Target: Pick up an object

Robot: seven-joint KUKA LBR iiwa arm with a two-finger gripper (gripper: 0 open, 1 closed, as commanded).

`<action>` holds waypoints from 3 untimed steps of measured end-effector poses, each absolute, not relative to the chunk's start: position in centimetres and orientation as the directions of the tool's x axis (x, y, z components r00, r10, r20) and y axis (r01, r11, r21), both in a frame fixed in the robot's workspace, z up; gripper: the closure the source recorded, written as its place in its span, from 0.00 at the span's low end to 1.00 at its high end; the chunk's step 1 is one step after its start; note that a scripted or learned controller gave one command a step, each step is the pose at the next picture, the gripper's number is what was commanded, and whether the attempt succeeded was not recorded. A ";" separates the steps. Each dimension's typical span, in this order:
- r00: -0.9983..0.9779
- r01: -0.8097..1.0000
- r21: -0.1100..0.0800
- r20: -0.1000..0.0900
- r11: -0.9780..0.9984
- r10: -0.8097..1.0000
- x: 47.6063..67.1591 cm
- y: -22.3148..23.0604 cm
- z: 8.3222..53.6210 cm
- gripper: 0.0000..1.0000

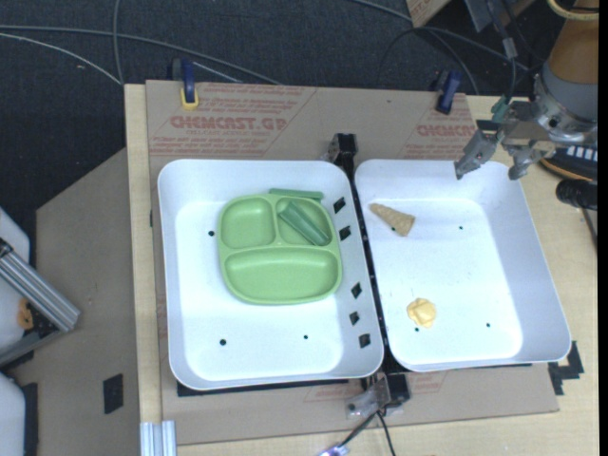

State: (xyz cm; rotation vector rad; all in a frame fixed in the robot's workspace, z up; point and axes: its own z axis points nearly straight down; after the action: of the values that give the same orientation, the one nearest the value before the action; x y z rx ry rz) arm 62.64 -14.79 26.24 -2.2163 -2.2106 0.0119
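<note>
In the right bin (513, 283) lie two small things: a tan wedge-shaped piece (393, 218) near the far left and a yellow crumpled lump (422, 313) nearer the front. My gripper (494, 165) hangs over the bin's far right corner, well apart from both. Its two fingers (469, 162) point down and stand spread, with nothing between them. The left bin holds a green divided plate (278, 252) with a green pod-like piece (306, 220) in its upper right compartment.
The two white bins sit side by side on a cardboard-covered bench, joined by a black clip strip (352, 255). Blue clamps (189, 82) hold the board's far edge. Cables run across the dark floor behind.
</note>
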 end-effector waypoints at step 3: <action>0.000 1.000 -0.006 0.002 0.000 1.000 63.1 -15.1 16.8 0.00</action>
State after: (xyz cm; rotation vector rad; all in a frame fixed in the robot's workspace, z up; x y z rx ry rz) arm 63.11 -15.09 16.79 -2.2176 -2.2175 0.0047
